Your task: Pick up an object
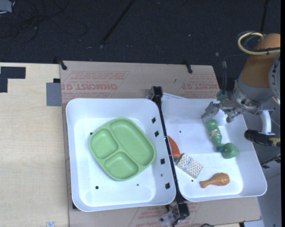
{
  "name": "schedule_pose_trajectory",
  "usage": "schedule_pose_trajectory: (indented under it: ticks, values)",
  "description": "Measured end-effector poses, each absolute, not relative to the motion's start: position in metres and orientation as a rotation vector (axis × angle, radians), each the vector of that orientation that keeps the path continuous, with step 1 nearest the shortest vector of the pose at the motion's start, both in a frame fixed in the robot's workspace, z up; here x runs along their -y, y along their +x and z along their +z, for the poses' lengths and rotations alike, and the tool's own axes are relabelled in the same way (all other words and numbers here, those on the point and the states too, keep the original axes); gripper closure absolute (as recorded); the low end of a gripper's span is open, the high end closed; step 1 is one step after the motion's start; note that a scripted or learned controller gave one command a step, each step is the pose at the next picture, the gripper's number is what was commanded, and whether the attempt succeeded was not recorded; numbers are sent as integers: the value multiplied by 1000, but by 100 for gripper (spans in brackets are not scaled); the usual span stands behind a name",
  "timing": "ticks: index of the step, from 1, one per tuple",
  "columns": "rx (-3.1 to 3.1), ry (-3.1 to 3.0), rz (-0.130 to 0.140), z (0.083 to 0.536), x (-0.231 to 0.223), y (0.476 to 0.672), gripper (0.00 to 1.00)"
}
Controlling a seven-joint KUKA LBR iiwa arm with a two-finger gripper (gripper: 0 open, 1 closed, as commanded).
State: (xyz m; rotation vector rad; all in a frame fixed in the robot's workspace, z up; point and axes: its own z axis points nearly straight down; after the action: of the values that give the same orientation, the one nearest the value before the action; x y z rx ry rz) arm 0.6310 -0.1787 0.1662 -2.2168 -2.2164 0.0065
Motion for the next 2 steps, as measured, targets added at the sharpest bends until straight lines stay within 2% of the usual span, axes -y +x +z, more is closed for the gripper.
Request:
schedule_pose_trajectory:
  ticks: [1,2]
  values:
    - [2216,-2218,7,104,183,627,0]
    - [2220,-2224,2,119,184,629,100]
